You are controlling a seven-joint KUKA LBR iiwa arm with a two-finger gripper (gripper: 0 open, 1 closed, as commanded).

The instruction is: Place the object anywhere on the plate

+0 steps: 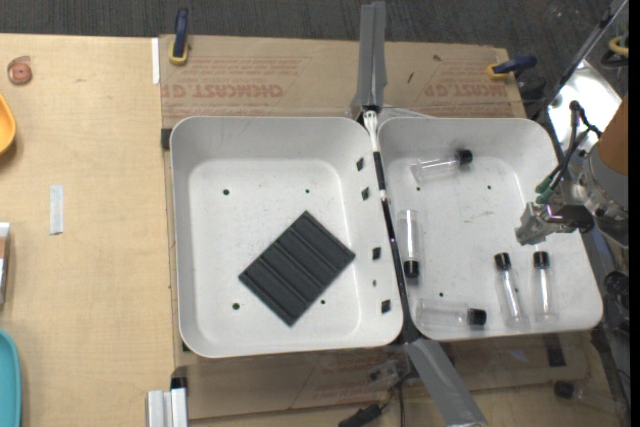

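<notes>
Nearest the camera, one clear vial [447, 316] lies at the right bin's [560, 323] front edge. No vial is held; the approach step is judged in hand. The gripper [530, 227] hangs above the two upright-lying vials [524, 286] (finger state cannot be told). A descent onto one is called for, then carriage to the dark ribbed plate [297, 267] in the left bin [200, 145].

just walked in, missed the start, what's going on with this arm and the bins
The arm's hand hangs over the right bin, near its right wall, with nothing seen in its grasp. Five clear vials with black caps lie scattered in that bin. The dark ridged plate lies in the left bin with nothing on it.
</notes>
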